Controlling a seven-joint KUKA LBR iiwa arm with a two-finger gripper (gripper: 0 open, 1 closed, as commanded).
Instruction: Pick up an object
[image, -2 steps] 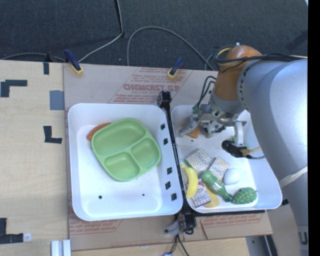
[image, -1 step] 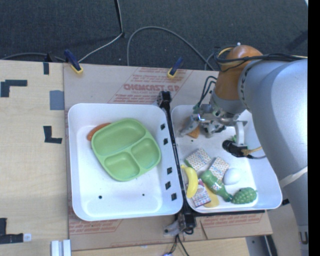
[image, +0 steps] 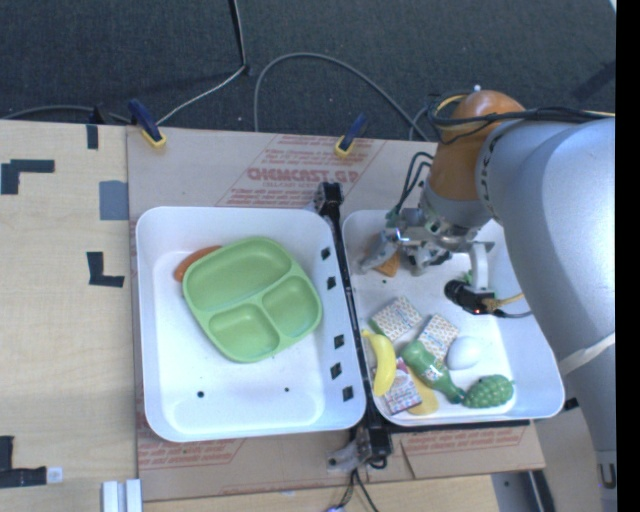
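**Arm reaching into the right bin, nothing visibly held**

The grey arm (image: 560, 220) is taking up most of the right side, bending down into the right bin (image: 530, 345) with its orange band sitting just above the wrist. Beside it, the left bin (image: 160, 330) is carrying a green divided plate (image: 252, 297), which is lying tilted over a small orange thing (image: 192, 260) peeking out at its upper left edge. Both bins are resting on a cardboard sheet (image: 230, 175) spread over the counter (image: 60, 300).

The gripper (image: 400, 250) is hanging low in the far corner of the right bin, close to the dividing wall, with a small orange-brown piece (image: 388, 266) lying right by it (whether touching it or just beside, I cannot tell). How the gripper's jaws are standing is also beyond telling at this slant.

The likely targets are crowding the near half of that bin: two checkered packets (image: 398, 318), a yellow banana (image: 382, 362), a green bottle-shaped toy (image: 432, 368), a white egg (image: 464, 352) and a green bumpy toy (image: 488, 391), most of them touching.

The risk, as I judge it, is a close on bare bin floor, since the pile is lying well apart from the gripper. Working so near the wall, it could also be knocking the bin edge or merely nudging the small piece aside.
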